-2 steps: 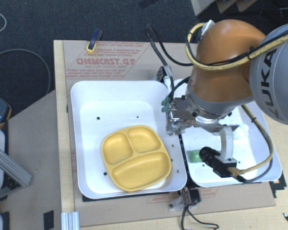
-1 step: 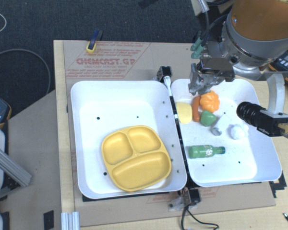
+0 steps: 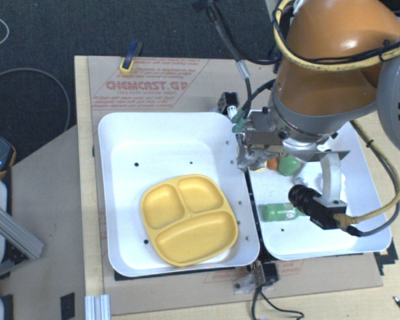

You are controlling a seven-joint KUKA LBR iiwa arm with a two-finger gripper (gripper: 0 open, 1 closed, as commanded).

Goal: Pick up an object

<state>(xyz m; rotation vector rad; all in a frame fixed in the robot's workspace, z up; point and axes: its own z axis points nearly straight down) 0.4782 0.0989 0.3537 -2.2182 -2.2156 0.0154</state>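
- We are seeing the arm [image 3: 333, 52] reaching in from the right and hanging low over the right bin [image 3: 370, 185]. The end effector [image 3: 256, 151] is at that bin's left wall, close to the rim it shares with the left bin [image 3: 120, 145].
- We are not able to tell how far open the end effector is, nor whether it has hold of anything, as the wrist is covering it from above.
- We are judging the likeliest targets to be a green lump [image 3: 290, 165] and an orange piece [image 3: 272, 165]. Both are lying just right of the end effector, partly under the wrist.
- A green block [image 3: 279, 212] is lying nearer in the same bin, apart from those two.
- A yellow plate [image 3: 189, 219] is lying flat in the left bin, well apart from the end effector.
- We are expecting trouble from the wall: this close to the rim, the end effector could be catching the bin instead of closing on a thing.
- The lump and the orange piece are lying close together, so a grasp could be nudging one away or pinching both badly.
- The rounded lump could also be slipping out on the lift.
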